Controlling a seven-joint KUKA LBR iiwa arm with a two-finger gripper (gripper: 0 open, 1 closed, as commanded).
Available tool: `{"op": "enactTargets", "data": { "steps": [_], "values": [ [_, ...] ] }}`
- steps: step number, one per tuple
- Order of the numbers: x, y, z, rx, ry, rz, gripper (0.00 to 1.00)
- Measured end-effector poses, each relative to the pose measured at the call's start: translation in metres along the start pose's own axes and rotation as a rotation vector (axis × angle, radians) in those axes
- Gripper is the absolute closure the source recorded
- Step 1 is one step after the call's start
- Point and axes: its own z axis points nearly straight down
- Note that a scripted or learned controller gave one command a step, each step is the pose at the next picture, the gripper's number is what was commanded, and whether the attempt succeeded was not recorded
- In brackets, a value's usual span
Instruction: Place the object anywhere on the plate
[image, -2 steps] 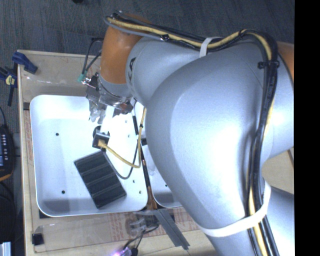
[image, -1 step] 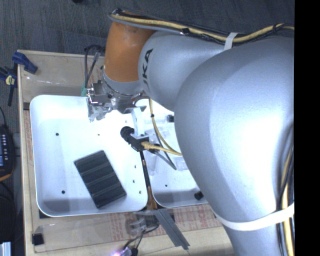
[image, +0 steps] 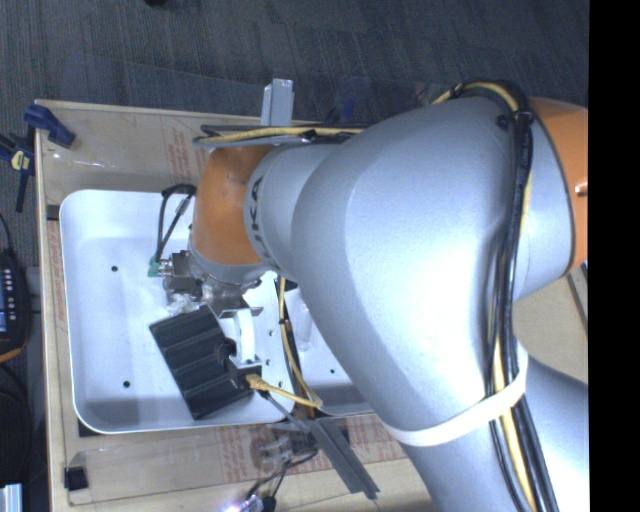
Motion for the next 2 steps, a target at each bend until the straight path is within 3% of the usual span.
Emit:
{"op": "enactTargets", "data": {
  "steps": [1,2],
  "values": [
    [0.072,-0.078,0.0,0.001,0.0,-0.111,1.0],
    [0.004,-0.075,-0.101,-0.001,0.0,0.003,1.0]
  ]
}}
